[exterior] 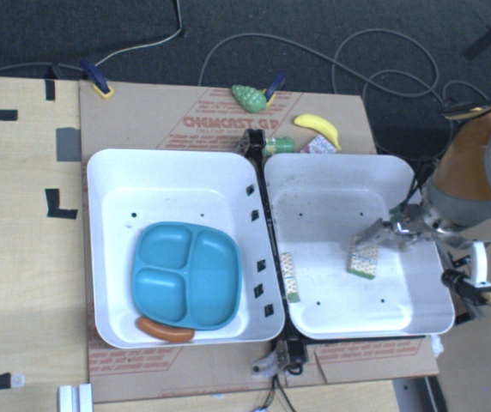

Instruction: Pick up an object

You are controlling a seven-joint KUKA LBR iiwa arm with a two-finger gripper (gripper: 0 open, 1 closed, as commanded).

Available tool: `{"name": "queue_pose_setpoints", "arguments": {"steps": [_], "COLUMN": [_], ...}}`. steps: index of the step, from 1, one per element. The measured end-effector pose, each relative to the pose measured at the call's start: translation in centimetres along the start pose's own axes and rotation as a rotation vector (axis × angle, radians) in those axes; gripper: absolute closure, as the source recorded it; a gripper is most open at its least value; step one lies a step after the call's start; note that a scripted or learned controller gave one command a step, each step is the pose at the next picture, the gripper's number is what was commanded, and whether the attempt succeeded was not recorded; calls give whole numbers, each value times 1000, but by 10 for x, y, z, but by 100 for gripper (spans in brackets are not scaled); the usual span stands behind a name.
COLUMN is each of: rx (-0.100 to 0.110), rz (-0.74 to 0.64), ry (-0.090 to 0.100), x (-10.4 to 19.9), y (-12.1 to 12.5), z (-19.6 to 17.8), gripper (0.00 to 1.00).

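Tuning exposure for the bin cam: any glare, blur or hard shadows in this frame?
Camera view: even, soft light; the white bins read bright but keep their edges, with no hot glare. The blue tray is sharp with a faint shadow. The gripper looks slightly smeared, so its fingers are hard to read above the small block.

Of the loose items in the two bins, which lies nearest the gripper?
The small square sponge-like block in the right bin, just beside the gripper. The flat patterned packet sits by the divider, and the orange sausage lies in the left bin.
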State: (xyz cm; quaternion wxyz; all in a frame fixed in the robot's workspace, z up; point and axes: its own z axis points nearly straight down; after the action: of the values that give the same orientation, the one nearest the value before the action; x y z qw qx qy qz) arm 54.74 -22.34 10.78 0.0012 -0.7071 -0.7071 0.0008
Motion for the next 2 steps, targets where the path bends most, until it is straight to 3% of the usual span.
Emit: {"name": "queue_pose_setpoints", "arguments": {"steps": [1, 2], "rx": [-6, -8], "rz": [0, 1], "ry": [-2, -4], "x": [61, 60], "y": [-28, -27], "z": [22, 11], "gripper": [0, 100]}}
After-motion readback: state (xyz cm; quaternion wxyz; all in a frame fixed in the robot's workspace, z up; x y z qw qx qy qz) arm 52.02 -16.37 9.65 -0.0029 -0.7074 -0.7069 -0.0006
